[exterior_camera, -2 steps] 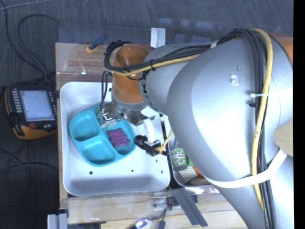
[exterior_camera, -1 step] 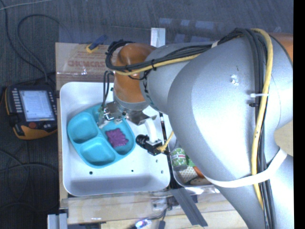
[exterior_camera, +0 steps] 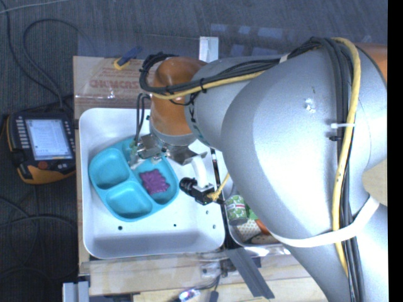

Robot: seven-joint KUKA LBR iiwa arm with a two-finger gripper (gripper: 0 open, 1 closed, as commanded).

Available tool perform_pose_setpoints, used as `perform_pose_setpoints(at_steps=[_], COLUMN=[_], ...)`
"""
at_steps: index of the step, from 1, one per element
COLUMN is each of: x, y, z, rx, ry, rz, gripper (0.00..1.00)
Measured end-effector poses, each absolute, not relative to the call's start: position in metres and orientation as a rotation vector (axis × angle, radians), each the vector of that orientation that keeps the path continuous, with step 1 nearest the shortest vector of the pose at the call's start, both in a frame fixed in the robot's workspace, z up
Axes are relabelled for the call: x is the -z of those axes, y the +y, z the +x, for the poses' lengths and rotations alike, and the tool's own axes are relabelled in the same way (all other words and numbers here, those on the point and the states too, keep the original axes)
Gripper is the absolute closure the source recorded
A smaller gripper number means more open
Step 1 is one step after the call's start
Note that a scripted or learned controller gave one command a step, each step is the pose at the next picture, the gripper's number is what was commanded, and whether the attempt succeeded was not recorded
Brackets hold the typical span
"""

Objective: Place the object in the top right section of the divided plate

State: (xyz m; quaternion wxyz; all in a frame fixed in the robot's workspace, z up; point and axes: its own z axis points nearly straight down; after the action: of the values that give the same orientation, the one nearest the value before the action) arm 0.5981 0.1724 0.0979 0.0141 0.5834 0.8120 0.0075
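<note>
the divided plate (exterior_camera: 129, 181) lies in the left bin (exterior_camera: 101, 231), toward its left side. a small heap of food (exterior_camera: 155, 181) sits in the plate's right section. the arm (exterior_camera: 283, 156) reaches over from the right, its tool (exterior_camera: 151, 151) just above the plate's upper edge. a handheld controller (exterior_camera: 39, 145) lies on the floor left of the worktop (exterior_camera: 101, 80).

- The grey arm (exterior_camera: 283, 137) reached in from the right, covering much of the right bin (exterior_camera: 242, 234).
- Its orange band (exterior_camera: 170, 102) sat above the left bin (exterior_camera: 101, 231).
- The gripper (exterior_camera: 146, 151) hung over the upper edge of a blue divided plate (exterior_camera: 110, 168) lying in the left bin.
- A purple object (exterior_camera: 155, 181) lay in one plate section, just below the gripper.
- A green item (exterior_camera: 238, 207) showed in the right bin.
- A pendant with a screen (exterior_camera: 43, 140) lay on the floor, left of the counter (exterior_camera: 104, 80).
</note>
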Motion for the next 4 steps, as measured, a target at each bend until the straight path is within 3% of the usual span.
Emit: perform_pose_setpoints(at_steps=[1,4], x=[-0.1825,-0.1825], y=[0.0724,0.0729], z=[0.6016,0.6015], rx=[0.004,0.003], ry=[2.774,2.775], rz=[1.475,1.474], gripper=[0.0,0.0])
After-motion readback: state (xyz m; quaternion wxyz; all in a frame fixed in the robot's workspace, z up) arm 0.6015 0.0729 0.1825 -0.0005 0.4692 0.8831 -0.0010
